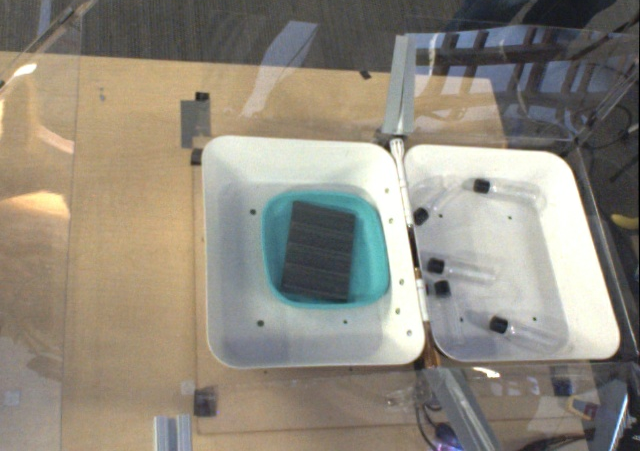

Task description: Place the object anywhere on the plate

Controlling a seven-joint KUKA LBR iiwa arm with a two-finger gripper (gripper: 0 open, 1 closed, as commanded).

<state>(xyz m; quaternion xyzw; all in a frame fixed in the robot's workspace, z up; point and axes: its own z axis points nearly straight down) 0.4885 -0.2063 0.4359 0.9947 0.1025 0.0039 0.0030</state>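
One dark block (pixel 319 255) lies on one teal plate (pixel 372 279) inside one of two white bins (pixel 230 239), five black-capped tubes (pixel 490 187) in the other.

Dark ribbed block (pixel 319 254) flat on teal plate (pixel 372 274) in left bin (pixel 230 319)

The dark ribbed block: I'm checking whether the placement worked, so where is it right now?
In the camera view, the dark ribbed block lies on the teal plate in the left white bin, inside the plate's rim.

Soft, even overhead light; glare streaks the clear acrylic panels (pixel 60 139), my two white plastic bins (pixel 230 339) look washed-out, everything slightly blurred.
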